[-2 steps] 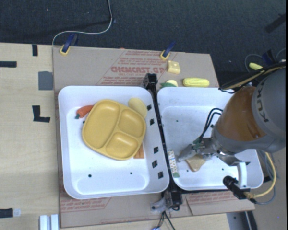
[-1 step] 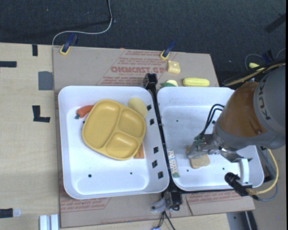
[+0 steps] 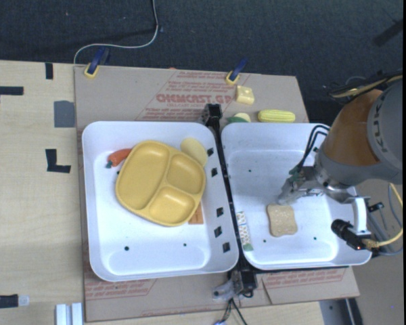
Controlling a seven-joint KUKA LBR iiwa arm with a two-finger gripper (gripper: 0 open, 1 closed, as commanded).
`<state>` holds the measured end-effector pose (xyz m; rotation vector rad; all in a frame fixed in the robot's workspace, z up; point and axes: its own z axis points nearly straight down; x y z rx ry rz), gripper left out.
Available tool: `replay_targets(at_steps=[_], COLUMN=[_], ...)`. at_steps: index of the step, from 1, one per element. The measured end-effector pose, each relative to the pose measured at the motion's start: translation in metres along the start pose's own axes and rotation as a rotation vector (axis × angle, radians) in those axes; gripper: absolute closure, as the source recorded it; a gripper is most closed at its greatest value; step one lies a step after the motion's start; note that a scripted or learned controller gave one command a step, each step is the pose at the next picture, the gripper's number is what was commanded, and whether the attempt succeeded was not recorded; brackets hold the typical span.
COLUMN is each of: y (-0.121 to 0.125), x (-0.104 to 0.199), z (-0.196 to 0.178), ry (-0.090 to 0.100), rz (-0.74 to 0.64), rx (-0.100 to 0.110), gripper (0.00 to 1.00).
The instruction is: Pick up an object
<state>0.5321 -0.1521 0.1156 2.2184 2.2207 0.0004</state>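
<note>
A dark blue-grey carpeted floor (image 3: 271,19) fills the top of the camera view and runs down its right side, with a thin white cable (image 3: 132,45) looping across it. Below it lies the desk (image 3: 27,181), pale wood marked with black and grey shapes, and on it a sheet of brown cardboard (image 3: 183,93) printed in red and pinned at its far edge by two clamps, one (image 3: 95,65) at the left corner and one (image 3: 235,70) further right. Two shallow white bins sit side by side on the cardboard, touching along a black hinge strip. The left bin (image 3: 108,249) holds a yellow divided plate (image 3: 161,181); an orange piece (image 3: 119,156) pokes out from under the plate's left edge, and a pale yellow rounded piece (image 3: 195,149) rests at the plate's upper right. The grey arm (image 3: 355,147) with its orange band reaches into the right bin (image 3: 257,154), and the claw (image 3: 289,191) is low over the bin floor; whether it is wide or narrow cannot be told. Just below the claw a tan slice of bread (image 3: 282,220) lies flat on the bin floor. Beyond the bins, on the cardboard, sit a yellow corn cob (image 3: 276,116), a small pale yellow block (image 3: 244,95) and a greenish piece (image 3: 239,118).
</note>
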Motion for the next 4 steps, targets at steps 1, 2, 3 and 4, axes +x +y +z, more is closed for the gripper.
replay_targets(at_steps=[1, 2, 3, 4], y=[-0.002, -0.042, -0.041, 0.000], x=[0.002, 0.022, 0.021, 0.109], z=[0.001, 0.031, 0.020, -0.072], ry=[0.003, -0.001, 0.001, 0.002], rz=[0.001, 0.001, 0.000, -0.003], rx=[0.004, -0.001, 0.000, -0.001], gripper=[0.00, 0.00, 1.00, 1.00])
